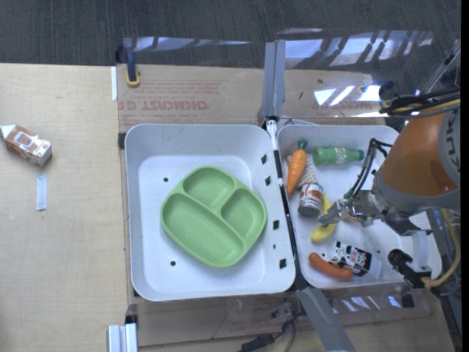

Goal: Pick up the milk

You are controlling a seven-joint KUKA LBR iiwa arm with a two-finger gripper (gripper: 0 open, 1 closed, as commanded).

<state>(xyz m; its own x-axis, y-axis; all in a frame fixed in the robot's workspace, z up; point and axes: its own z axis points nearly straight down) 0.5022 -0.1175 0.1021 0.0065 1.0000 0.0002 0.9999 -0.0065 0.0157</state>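
Robot arm (425, 167) reaching from the right over the right bin (381, 132), its gripper (331, 215) low among toy foods.

The gripper sits mid-bin, just above a banana (323, 232) and beside a can (311, 198); whether its fingers are open or closed cannot be told. The milk (349, 257), a small black-and-white carton, lies near the bin's near edge, right beside a sausage (330, 268) and a little way nearer than the gripper. A carrot (294, 168) leans by the bin's left wall, and a green bottle (337, 155) lies by the far wall. This bin is crowded, with little bare floor between items. The left bin (139, 218) holds a green divided plate (213, 215) at its middle, with open white floor all around. Far left on the bench lies a small box (28, 145). Reversed lettering marks the cardboard (176, 97) beyond the bins, too blurred to read; no item labels are legible.
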